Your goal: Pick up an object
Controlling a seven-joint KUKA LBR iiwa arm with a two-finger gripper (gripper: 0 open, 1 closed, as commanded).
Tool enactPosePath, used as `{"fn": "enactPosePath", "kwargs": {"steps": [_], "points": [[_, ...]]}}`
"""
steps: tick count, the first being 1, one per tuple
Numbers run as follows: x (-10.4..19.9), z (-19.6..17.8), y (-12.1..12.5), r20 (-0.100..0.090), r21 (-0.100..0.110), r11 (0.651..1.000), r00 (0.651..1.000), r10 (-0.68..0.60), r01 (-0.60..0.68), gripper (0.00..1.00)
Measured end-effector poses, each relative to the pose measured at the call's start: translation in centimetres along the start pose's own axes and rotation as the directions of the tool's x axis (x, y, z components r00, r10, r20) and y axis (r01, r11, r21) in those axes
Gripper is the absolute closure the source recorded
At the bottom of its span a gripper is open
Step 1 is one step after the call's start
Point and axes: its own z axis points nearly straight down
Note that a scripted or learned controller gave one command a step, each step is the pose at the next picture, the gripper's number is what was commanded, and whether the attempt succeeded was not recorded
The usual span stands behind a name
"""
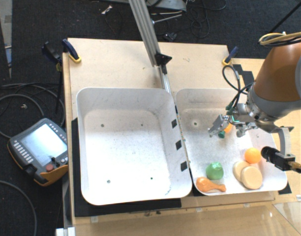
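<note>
In the right bin (190, 109), near its middle, the gripper (221, 127) is held low over the floor, at the end of the grey arm (278, 77) that comes in from the right. A small orange patch is seen just beside the fingertips, but it cannot be told whether this is a piece caught between them or only a part behind them, so the state of the pincer cannot be told from this view.

The things to be picked are gathered along the near edge of the same bin: a green ball (215, 170), an orange pear-shaped toy (210, 184) touching the near wall, a pale round block (249, 175) and an orange ball (253, 155) just beside it. They are well apart from the gripper, probably because they were pushed or rolled toward the low wall. The left bin (123, 141) is not reached by the arm. The pick is judged as not yet proven.
</note>
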Motion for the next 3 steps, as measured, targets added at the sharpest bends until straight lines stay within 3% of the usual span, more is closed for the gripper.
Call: {"fn": "enactPosePath", "kwargs": {"steps": [1, 3], "points": [[0.0, -0.2, 0.1, 0.001, -0.005, 1.0, 1.0, 0.002, -0.002, 0.0], [0.1, 10.5, -0.1, 0.0, 0.002, 1.0, 1.0, 0.003, -0.003, 0.0]]}}
